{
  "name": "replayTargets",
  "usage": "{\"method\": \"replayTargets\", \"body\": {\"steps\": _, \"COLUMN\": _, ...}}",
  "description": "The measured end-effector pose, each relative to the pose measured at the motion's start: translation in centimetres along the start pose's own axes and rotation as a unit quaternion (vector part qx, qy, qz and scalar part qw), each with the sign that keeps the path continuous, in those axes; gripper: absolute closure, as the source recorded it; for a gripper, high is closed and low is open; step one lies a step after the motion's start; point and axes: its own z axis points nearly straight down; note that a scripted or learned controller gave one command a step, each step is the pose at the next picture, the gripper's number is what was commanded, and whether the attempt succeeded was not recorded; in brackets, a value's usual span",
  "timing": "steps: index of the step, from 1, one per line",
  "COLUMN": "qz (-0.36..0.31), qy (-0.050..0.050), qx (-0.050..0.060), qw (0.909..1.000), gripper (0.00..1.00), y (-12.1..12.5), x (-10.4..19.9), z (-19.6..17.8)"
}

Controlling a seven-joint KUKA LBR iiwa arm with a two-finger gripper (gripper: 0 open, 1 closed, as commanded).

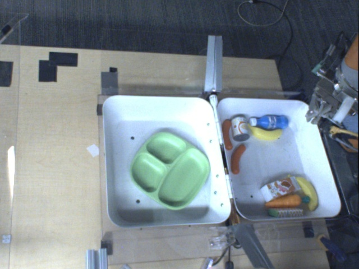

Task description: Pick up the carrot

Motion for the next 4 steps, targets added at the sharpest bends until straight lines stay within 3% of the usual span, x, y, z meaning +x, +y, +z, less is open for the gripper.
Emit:
{"method": "replayTargets", "body": {"steps": 1, "qz": -0.021, "qy": 0.0, "qx": 0.001, "qw": 0.9998, "gripper": 1.0, "y": -5.7, "x": -3.3, "z": 2.3}}
{"method": "replayTargets", "body": {"steps": 2, "qz": 0.234, "qy": 0.0, "qx": 0.0, "qw": 0.9722, "gripper": 1.0, "y": -2.6, "x": -1.6, "z": -2.3}}
{"method": "replayTargets", "body": {"steps": 3, "qz": 0.266, "qy": 0.0, "qx": 0.0, "qw": 0.964, "gripper": 1.0, "y": -6.5, "x": -6.7, "z": -11.5}}
{"method": "replayTargets", "body": {"steps": 4, "qz": 0.259, "qy": -0.001, "qx": 0.002, "qw": 0.9659, "gripper": 1.0, "y": -4.5, "x": -4.9, "z": 2.8}}
